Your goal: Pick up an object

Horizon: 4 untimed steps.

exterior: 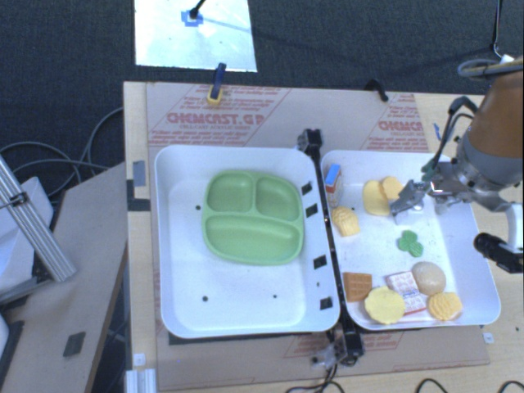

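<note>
Jaws (407,201) hang low over the right bin (463,256), just beside 2 yellow toy foods (382,195). Too small & blurry to tell if they're open or shut, or if they touch anything. Arm (495,133) comes in from the right, partly cut off at the edge. More toy food lies near the bin's front. Green plate (251,218) sits in the left bin (176,244).

Glossy white plastic bins (246,322) (smooth), matt green plastic plate (252,218)
</note>
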Motion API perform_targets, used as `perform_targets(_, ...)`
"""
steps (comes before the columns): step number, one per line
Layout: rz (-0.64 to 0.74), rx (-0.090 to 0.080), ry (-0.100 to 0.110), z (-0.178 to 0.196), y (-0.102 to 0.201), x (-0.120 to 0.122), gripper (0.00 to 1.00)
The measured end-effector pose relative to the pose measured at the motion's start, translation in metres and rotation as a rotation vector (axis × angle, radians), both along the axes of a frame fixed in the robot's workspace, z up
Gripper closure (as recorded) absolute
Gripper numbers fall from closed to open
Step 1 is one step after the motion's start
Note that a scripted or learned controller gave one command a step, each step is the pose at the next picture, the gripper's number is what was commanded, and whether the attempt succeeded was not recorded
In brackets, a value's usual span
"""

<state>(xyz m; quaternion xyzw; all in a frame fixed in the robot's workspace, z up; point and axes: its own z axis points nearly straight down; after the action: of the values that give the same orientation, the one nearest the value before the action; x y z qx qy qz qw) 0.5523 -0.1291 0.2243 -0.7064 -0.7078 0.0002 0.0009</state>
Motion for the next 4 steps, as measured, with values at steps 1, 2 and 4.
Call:
perform_targets(1,-0.001,0.0,0.002,-0.042,0.002,-0.003,0.0)
perform_targets(2,-0.002,0.0,0.003,-0.094,-0.006,-0.009,0.0)
perform_targets(4,-0.002,-0.006,-0.012,-0.127,-0.008,-0.006,1.0)
